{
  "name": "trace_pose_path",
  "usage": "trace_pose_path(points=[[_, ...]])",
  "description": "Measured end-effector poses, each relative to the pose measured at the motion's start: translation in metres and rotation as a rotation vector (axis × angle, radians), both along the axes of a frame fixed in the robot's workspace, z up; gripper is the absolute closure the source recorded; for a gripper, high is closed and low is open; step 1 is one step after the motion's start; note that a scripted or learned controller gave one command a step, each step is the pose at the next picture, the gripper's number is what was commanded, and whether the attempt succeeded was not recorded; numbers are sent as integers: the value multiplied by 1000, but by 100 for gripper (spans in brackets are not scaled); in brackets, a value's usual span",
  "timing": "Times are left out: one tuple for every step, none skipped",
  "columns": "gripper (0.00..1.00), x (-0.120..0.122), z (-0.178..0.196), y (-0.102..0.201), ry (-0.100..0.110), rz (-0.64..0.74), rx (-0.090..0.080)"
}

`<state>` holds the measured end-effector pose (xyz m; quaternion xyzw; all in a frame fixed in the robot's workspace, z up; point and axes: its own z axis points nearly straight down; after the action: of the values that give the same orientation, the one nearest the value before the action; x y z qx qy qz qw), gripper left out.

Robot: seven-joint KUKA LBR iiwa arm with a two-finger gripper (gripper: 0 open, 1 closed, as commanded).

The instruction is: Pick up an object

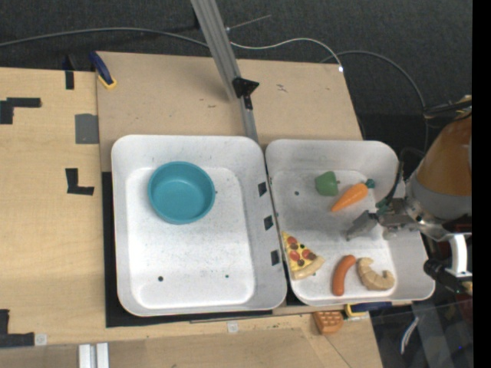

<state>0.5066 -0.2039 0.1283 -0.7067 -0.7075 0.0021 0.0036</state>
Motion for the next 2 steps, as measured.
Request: trace_pose_path(points=[[0, 0, -40, 0, -7, 0, -4], [100, 0, -29, 1, -7, 1, -2]])
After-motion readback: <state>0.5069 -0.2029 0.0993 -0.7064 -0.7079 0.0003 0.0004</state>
